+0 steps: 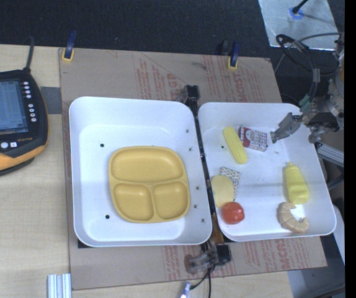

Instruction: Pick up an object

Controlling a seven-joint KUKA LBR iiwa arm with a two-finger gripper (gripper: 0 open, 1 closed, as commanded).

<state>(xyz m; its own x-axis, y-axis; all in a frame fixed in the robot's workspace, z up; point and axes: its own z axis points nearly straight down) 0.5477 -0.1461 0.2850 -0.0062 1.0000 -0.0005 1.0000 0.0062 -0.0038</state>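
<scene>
A: Going left to right, what lies on the bench?

B: A teach pendant (pixel 7 120) sits at the far left. Next comes the left bin (pixel 85 120), which bears a yellow divided plate (pixel 148 183). The right bin (pixel 311 225) has the loose things: a pale yellow wedge (pixel 222 189) with a red tomato (pixel 232 213) just below it, a corn cob (pixel 234 145), a small red-and-white packet (pixel 253 138) just beside the cob, a yellow bottle (pixel 295 183), and a bagel-like ring (pixel 292 216) near the lower right corner.

A: And the gripper?

B: The gripper (pixel 284 128) pokes in over the right bin's upper right corner, slanting down and leftward toward the packet. Whether it is parted or closed cannot be told; nothing is seen in its grasp.

A: Which step, then?

B: By the look of it, the approach. No object is lifted yet. The packet is nearest, so the next move likely calls for dropping lower over it, or over the cob, and closing squarely.
</scene>
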